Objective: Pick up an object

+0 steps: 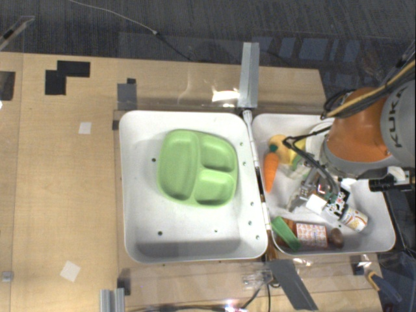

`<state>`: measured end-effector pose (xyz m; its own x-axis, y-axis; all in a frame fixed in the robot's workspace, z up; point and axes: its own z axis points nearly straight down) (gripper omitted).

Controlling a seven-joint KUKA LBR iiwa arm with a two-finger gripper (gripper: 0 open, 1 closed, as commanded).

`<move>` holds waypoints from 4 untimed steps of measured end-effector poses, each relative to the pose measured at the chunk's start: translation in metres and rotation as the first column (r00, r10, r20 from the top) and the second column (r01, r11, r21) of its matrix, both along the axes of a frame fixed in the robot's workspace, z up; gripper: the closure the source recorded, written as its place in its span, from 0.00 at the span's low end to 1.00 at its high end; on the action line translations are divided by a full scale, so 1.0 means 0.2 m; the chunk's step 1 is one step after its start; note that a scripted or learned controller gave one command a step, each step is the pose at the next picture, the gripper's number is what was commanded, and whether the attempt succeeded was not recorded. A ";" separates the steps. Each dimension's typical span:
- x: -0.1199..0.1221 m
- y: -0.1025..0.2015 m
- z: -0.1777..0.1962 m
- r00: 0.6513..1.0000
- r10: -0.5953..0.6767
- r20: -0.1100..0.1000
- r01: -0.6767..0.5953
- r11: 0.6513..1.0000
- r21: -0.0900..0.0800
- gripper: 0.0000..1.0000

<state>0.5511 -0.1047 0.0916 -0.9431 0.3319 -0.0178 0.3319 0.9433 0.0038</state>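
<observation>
From the overhead camera, the arm (364, 132) reaches in from the right and bends down over the right bin (383, 239), its orange band sitting above the wrist. The gripper (305, 197) hangs low inside that bin, tilted toward the bin's middle, over a bare patch of floor. I cannot tell how it is set, nor whether anything is in it.

Around it lie the candidates: a carrot (270, 171) near the dividing wall, a yellow toy (281, 143) at the far corner, a green piece (285, 233) and a brown bottle (316, 234) along the near wall, and a small white container (351, 218) to the right. The left bin (133, 174) holds a green divided plate (197, 166).

This looks like the descent before a grasp. The next move calls for settling on one item, probably the bottle or carrot nearby, and closing squarely on it.
</observation>
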 end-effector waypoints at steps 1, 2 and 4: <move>0.41 0.08 -0.01 0.987 -0.163 -0.004 0.163 0.987 0.004 0.00; 0.18 0.00 -0.01 0.956 -0.292 -0.002 0.292 0.956 0.006 0.00; 0.08 0.09 0.07 0.951 -0.307 0.019 0.307 0.952 0.008 1.00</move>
